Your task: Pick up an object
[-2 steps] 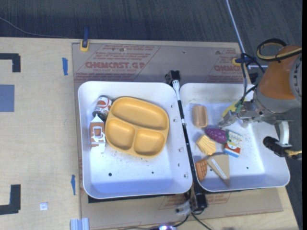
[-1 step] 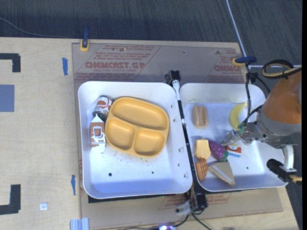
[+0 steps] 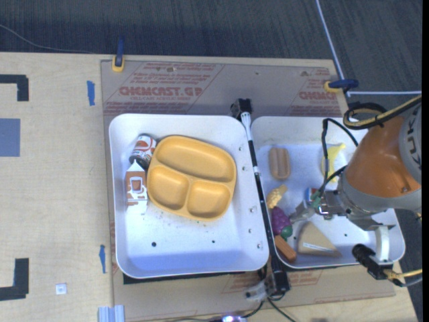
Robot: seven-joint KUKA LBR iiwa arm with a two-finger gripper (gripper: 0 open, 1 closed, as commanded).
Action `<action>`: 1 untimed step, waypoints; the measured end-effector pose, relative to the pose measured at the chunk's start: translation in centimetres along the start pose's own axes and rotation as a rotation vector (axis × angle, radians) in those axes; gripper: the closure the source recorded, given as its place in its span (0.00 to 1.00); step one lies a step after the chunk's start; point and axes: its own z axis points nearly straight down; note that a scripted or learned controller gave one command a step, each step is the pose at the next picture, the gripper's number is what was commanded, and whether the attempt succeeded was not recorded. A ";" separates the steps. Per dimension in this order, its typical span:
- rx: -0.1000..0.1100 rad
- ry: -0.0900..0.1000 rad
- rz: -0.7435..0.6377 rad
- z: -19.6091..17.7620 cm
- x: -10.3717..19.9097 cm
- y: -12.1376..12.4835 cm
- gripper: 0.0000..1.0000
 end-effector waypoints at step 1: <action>-0.010 -0.011 0.004 -1.1 -0.5 0.2 1.00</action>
